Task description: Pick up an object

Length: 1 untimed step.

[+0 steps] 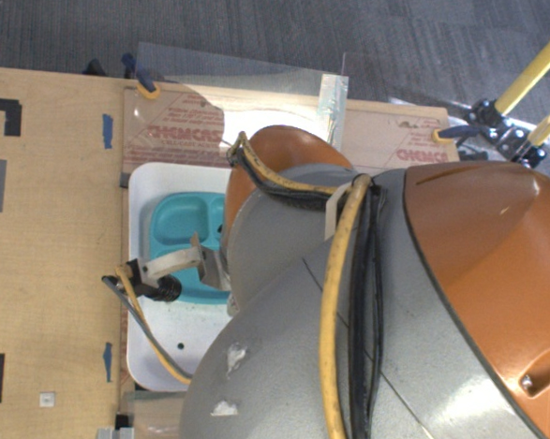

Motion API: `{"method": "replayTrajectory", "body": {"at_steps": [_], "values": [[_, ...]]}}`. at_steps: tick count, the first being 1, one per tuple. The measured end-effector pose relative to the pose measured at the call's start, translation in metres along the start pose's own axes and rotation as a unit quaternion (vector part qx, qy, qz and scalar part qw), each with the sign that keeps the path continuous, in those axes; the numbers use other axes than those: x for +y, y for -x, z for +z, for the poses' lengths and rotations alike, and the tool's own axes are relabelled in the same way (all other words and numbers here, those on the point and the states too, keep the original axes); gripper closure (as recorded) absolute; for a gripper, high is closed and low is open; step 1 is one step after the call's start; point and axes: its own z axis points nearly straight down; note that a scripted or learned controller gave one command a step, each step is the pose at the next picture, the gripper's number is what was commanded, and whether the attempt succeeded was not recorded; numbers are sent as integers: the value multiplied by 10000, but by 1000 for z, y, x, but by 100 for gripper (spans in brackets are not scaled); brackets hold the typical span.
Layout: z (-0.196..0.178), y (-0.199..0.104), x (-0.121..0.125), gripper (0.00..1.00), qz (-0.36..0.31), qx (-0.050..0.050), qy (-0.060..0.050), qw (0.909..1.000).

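The grey and orange arm (390, 316) reaches in from the right and covers most of the view, hiding all but the left part of a white bin (138, 187). In that bin lies a turquoise plastic tray (183, 222) with rounded, moulded hollows, sitting toward the bin's far end with its right side hidden under the arm. The hand (208, 267) is low over the bin at the tray's near edge, either touching the tray or just above it; which of the two cannot be told. The arm's bulk covers most of the hand, so how far it is open, and whether it has hold of anything, cannot be told either. The near part of the bin floor shows bare white with a few dark specks. Left of the bin stretches the tan surface (48, 245), with black corner marks and small strips of blue tape (108, 129).
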Motion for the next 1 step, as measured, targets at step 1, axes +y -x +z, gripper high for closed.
{"method": "replayTrajectory", "body": {"at_steps": [1], "values": [[-178,-6,2,100,-112,24,0,9999]]}}
